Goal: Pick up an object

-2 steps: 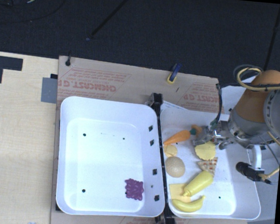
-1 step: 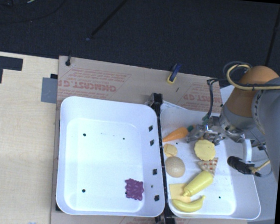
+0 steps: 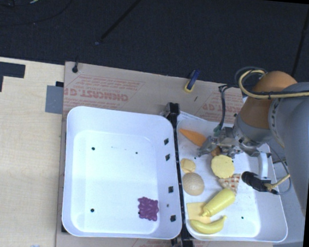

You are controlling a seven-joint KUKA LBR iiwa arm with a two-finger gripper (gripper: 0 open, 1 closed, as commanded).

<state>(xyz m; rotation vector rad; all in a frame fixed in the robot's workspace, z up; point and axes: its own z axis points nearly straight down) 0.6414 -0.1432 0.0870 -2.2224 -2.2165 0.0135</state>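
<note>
My gripper reaches down into the right bin near its far end. It hangs between an orange carrot on its left and a round yellow disc just in front of it. Closer to the front lie a beige egg-shaped object, a small pale yellow piece, a ribbed shell-like object, a yellow bottle, a flat yellow slab and a banana. A small brownish thing sits right under the gripper, too small to make out.
The left bin holds a purple bunch of grapes near its front right corner. The bins' shared rim runs just left of the carrot. The grey arm with cables overhangs the right bin's far right side.
</note>
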